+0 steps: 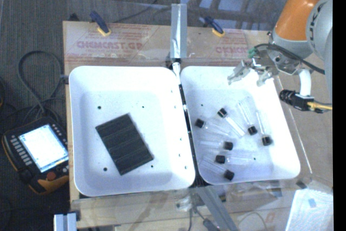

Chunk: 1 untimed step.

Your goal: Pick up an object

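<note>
At the far left, well away from the gripper, we see a handheld control pendant [37, 154] with a lit screen lying on the dark floor. Next comes the left white bin [81, 94], holding a dark ribbed rectangular pad [124, 144] that lies flat and slightly turned. Above both bins, a board shows faded red lettering [111, 45] that we read as "CHEMCAST", mirrored or partly worn; two blue-and-yellow clamps [99, 22] grip its upper edge. The right white bin [286, 162] holds several clear vials with black caps [234, 128], scattered below and left of the gripper. The gripper [252, 71] hangs over this bin's upper part, its two fingers spread apart and grasping nothing, clear of the vials.
</note>
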Available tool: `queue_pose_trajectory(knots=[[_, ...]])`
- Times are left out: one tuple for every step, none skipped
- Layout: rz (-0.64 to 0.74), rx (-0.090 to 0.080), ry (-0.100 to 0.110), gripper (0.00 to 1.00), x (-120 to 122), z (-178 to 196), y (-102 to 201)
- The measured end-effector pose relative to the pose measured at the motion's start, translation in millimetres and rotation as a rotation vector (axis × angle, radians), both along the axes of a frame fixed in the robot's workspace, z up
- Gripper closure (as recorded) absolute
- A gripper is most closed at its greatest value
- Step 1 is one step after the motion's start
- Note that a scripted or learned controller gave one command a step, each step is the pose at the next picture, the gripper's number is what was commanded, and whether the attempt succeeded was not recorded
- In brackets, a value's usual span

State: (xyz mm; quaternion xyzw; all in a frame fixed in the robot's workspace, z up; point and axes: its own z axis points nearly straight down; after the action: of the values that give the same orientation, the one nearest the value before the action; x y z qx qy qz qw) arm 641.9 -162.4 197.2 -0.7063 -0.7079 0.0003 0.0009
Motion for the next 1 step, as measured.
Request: queue_pose_trajectory(knots=[[0.109,0.006,-0.001,0.00,-77.9,-99.4,-54.4]])
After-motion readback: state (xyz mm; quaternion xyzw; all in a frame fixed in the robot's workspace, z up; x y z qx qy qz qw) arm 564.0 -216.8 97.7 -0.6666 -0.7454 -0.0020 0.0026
